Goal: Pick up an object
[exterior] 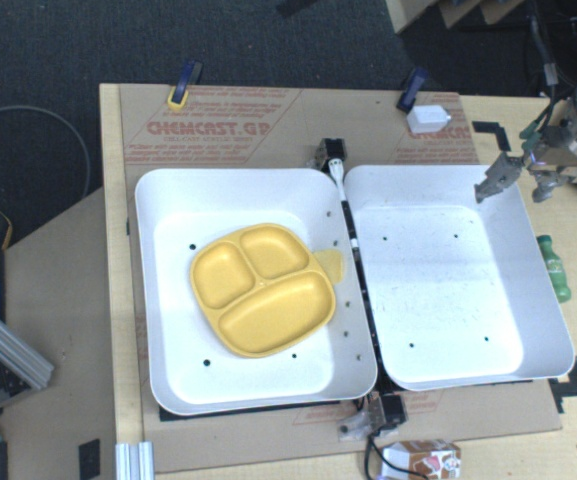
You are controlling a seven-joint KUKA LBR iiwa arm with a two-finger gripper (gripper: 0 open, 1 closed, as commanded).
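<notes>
A yellow divided plate (261, 288) with three compartments lies flat in the left bin (168, 208), slightly right of its middle. A small pale yellow piece (330, 264) pokes out from the plate's right edge. My gripper (514, 190) hangs over the far right corner of the right bin (448, 268), well away from the plate. Its fingers are spread open and nothing sits between them.
A green object (554, 268) lies on the bench just outside the right bin's right wall. A white block (428, 119) and two blue clamps (183, 84) (411, 90) sit along the far edge of the board. Cables and connectors run between the bins.
</notes>
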